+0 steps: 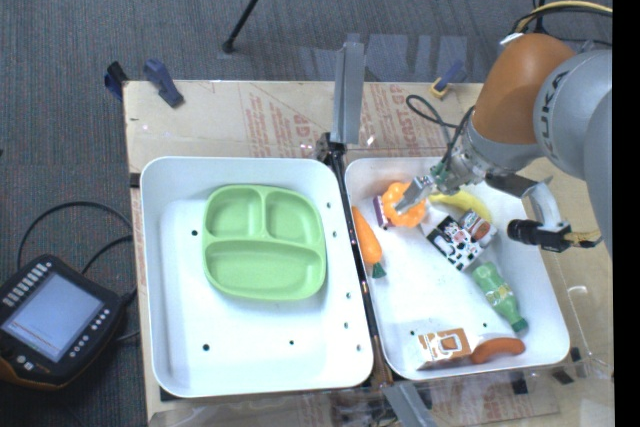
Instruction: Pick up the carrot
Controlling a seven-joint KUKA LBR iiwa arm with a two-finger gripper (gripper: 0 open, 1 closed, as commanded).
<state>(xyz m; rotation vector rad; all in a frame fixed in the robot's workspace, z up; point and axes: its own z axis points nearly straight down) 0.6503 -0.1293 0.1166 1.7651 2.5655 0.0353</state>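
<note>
The carrot (367, 238) lies in the right bin (545, 300), pressed against that bin's left wall, long axis running roughly along the wall with its green stub toward the near end. Nothing grips it and it rests flat on the bin floor, so the pick has not yet happened.

The gripper (418, 195) sits further toward the bin's back, low over a cluster of things: an orange piece (398, 194), a banana (462, 203) and a small patterned carton (459, 241). It is near the carrot's far tip but not over it. I cannot tell whether its fingers are apart or together, since they blur into the clutter beneath.

What seems left is the whole grasp: shift toward the left wall, line up across the carrot, descend, close, lift.

Room is tight on one side. The carrot hugs the wall where the two bins meet, so a finger on that side has little gap to slide into, and a misjudged descent could strike the rim. The side facing the bin's middle is bare white floor, giving free approach. A green bottle (498, 294), a sausage (497, 348) and a small box (444, 345) lie well apart near the front corner. The left bin (170, 325) holds a green divided plate (266, 242).
</note>
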